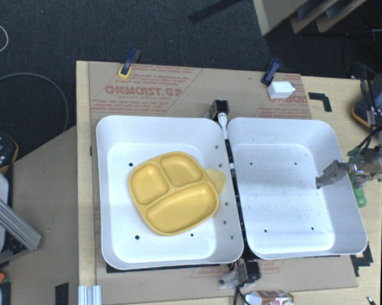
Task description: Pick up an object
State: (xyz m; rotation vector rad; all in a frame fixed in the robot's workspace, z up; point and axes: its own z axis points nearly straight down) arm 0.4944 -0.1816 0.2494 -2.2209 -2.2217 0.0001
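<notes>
Poised at the right bin's (285, 136) right rim, end effector (331, 173), its state unclear, approaches empty; next it must cross to the yellow divided plate (173, 193).

At the right edge of the camera view, the robot's two-finger metal gripper (333, 173) reaches in leftward, low and roughly level. One grey finger (328, 174) shows plainly, slanting down to the left with its tip pointing inward. The parts behind it are dark and cluttered, perhaps the wrist housing, so the gripper's state cannot be judged.
</notes>
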